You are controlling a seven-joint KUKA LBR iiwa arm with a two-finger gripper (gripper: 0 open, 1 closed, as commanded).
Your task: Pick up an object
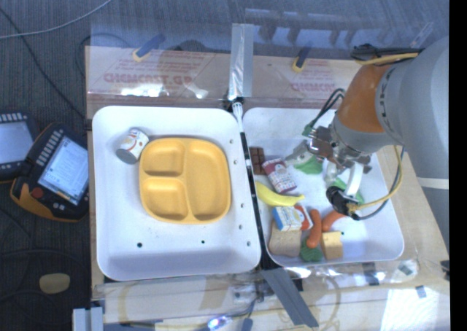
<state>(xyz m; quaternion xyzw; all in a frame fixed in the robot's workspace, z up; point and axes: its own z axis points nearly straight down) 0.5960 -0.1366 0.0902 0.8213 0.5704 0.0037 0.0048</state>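
Observation:
My gripper (317, 156) hangs low over the upper middle of the right bin (391, 243), below the arm's orange band (360, 106). A green object (311, 166) lies right under it, partly hidden. Just to its left are a red and white packet (280, 176) and a brown block (255, 156). Nearer the front lie a yellow banana (273, 195), a yellow carton (290, 216), an orange carrot (315, 227) and two wooden blocks (286, 242). I see nothing lifted off the bin floor.
The left bin (109, 253) holds a yellow divided plate (184, 178) and a small tin (131, 145) at its upper left. A ridge (248, 176) divides the two bins. A handheld pendant (55, 173) lies off the bench at the left.

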